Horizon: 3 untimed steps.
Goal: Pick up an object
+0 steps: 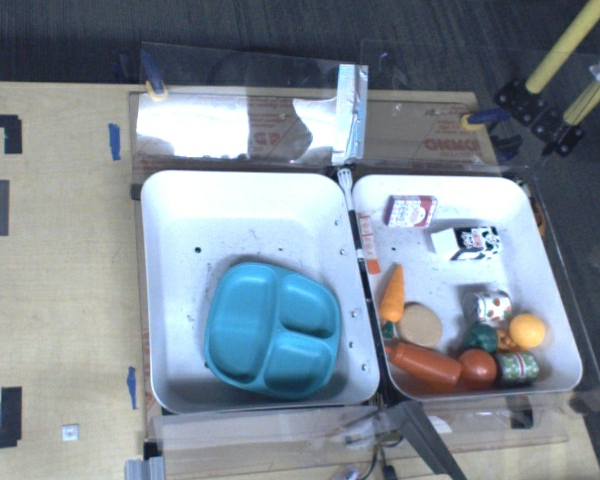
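Sitting in the right bin (435, 268), arm's entry side, the sausage (423, 365) lies lengthwise left-right; tool state can't be told.

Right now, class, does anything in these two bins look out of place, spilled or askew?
Nothing looks spilled or broken. The blue plate lies alone, slightly askew, in the left bin. The toy foods crowd the right bin's near side, the carrot against the dividing wall.

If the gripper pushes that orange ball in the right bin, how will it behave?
The orange ball looks round and smooth, so it would probably roll or slip from a pinch. The bin wall and green can close beside it may stop it quickly.
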Motion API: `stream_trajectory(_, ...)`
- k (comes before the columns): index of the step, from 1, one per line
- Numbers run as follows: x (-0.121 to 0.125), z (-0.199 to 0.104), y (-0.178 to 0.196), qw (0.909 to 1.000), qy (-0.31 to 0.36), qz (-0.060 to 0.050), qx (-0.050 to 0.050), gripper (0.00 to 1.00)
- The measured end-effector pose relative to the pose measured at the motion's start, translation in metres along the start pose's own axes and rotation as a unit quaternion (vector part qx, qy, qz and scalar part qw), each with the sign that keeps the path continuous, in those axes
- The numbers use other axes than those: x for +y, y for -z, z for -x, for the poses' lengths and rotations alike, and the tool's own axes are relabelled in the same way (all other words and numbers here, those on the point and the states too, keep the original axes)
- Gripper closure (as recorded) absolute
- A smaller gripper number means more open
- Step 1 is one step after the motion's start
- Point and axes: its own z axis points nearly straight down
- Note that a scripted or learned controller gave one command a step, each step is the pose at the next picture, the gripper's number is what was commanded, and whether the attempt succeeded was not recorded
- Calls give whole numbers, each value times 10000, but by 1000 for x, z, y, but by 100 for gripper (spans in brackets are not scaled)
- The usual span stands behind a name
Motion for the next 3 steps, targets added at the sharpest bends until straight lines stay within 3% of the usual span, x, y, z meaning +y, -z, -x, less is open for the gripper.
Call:
stream_trajectory(1, 1, 0, 12, 10000, 10, 29, -30, 100)
stream_trajectory(2, 15, -51, -26, 9994, -315, -87, 85, 100)
stream_trajectory(3, -3, 1, -25, 9972, -741, -71, 56, 100)
